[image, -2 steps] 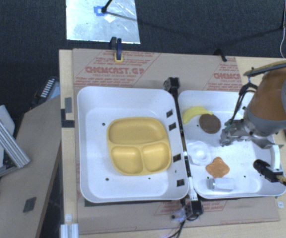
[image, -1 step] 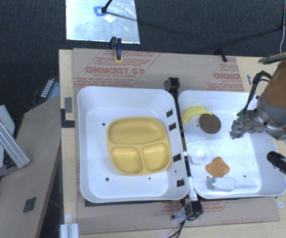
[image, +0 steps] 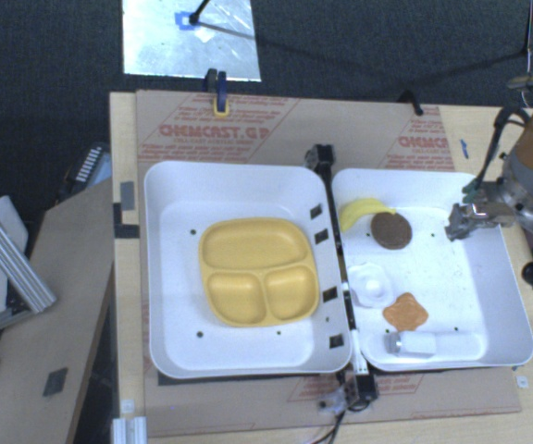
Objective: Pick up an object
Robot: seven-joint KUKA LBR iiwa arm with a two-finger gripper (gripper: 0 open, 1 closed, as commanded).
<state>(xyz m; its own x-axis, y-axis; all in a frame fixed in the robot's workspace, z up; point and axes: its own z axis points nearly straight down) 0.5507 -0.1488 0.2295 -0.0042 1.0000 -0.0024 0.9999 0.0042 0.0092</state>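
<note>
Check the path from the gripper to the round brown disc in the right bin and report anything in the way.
Nothing visible blocks it. The gripper sits over the right white bin, and only bare bin floor lies between it and the round brown disc. A yellow banana-shaped piece touches the disc's far side.

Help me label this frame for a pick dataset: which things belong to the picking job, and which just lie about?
For the job:
hand
brown disc
yellow piece
orange piece
white cup
white tube

Lying about:
yellow divided tray
metal sheet
</note>
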